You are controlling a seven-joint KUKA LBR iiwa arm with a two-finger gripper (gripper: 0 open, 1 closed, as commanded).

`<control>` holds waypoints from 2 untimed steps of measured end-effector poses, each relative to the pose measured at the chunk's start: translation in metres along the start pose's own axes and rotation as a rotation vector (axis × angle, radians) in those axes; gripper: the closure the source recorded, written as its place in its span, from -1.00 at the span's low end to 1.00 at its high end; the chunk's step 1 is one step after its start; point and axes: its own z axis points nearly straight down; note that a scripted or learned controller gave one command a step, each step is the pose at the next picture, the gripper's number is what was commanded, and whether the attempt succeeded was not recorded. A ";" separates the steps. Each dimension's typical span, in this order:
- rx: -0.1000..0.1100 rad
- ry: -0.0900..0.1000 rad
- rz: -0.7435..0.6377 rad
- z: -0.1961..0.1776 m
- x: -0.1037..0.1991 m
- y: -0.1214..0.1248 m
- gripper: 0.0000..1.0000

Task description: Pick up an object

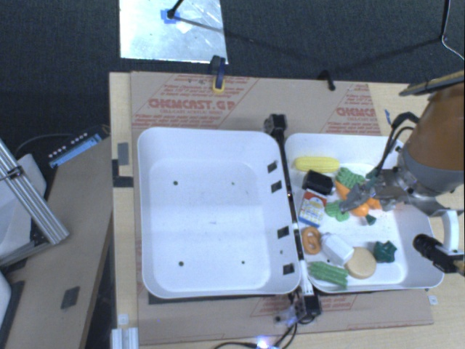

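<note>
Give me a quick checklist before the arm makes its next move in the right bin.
1. Gripper positioned over the objects in the right bin: ok.
2. An object seen held between the fingers: cannot tell, the orange piece and green piece crowd the tips.
3. Objects spaced for a clean pick: not ok, they lie tightly clustered.
4. Easier targets available: ok, yellow corn and tan disc lie more apart.
5. Left bin available as a drop spot: ok.

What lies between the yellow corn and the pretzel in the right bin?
In the camera view, a black block and a small printed carton lie between the yellow corn and the pretzel.
</note>
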 end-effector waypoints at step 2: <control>-0.008 0.003 -0.010 0.030 0.185 0.080 -1.00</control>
